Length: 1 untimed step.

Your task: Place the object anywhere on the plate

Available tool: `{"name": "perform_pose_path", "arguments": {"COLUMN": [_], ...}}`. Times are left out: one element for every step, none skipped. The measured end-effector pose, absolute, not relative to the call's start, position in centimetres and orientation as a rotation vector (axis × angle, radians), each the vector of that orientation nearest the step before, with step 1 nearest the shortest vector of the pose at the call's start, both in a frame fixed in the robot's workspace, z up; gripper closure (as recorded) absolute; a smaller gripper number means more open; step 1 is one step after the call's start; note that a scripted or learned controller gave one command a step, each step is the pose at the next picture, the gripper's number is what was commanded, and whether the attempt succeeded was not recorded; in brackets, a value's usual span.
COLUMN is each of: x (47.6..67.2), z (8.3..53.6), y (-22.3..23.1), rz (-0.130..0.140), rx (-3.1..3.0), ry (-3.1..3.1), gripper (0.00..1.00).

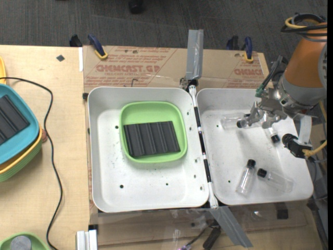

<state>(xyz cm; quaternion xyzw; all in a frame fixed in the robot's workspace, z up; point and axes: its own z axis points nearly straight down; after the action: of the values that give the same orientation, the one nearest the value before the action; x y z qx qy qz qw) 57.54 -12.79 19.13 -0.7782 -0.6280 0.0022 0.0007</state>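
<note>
While the arm (304, 69) leans in from the right over the right bin (223, 189), I see its orange band high at the edge and the wrist angled down and toward the left. My gripper (248, 120) sits low over the upper part of that bin, just beside a clear tube (229, 123) lying on the white floor; from this angle I cannot tell how its tips stand or whether they have anything. Two more clear tubes with black caps lie nearer the front of the same bin: one (244, 177) pointing up and down, the other (274, 177) slanted just to its right. Over in the left bin (104, 181), the green plate (152, 113) rests toward the back, with a dark ribbed mat (152, 138) across its middle.
</note>
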Motion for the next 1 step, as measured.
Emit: {"name": "perform_pose_path", "arguments": {"x": [57.54], "z": [19.14], "y": [-12.79], "rz": [0.006], "rx": [-2.444], "ry": [-1.972], "gripper": [0.00]}}
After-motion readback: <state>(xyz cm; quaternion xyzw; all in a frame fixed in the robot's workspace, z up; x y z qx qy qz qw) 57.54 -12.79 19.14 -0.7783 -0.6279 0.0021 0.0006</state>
